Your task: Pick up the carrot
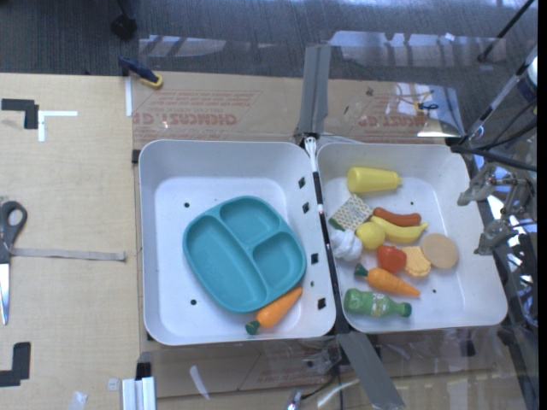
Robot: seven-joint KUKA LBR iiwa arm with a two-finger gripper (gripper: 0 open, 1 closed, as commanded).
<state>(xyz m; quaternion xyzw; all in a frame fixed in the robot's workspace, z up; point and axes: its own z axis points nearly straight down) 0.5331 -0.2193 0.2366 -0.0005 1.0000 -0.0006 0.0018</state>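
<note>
An orange carrot (279,307) with a green stub lies in the left bin (162,169), at its front edge. It rests against the near rim of a teal divided plate (244,252), with its tip pointing up and to the right. A second, smaller carrot (393,283) lies in the right bin (453,165), between a red tomato (391,256) and a green bottle (377,304).
The right bin also holds a yellow squash (373,179), a red sausage (397,216), a banana (403,229), a lemon (370,235), garlic (346,245), a cracker (350,212) and a round bun (441,251). Metal framework (496,212) stands beyond its right wall. Scissors (8,229) lie far left.
</note>
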